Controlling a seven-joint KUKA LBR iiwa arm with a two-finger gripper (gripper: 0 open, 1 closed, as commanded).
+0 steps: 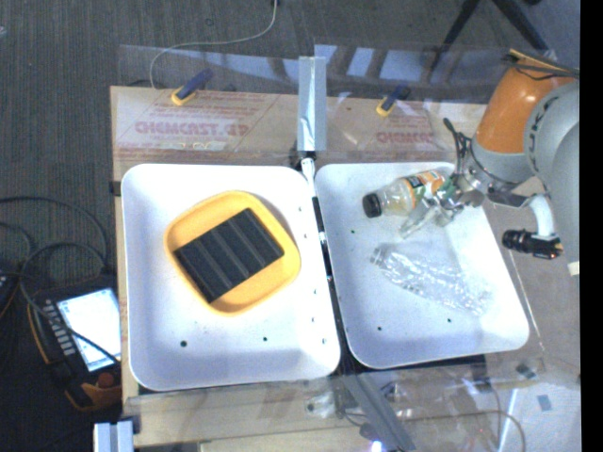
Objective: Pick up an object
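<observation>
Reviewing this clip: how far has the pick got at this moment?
Done: the arm has reached into the right bin, and the hand sits at the small bottle lying on its side near the far wall. In hand: unclear, since a grip on the bottle can't be made out. Left: lifting it. The crumpled clear plastic and the yellow tray in the left bin lie untouched.
</observation>
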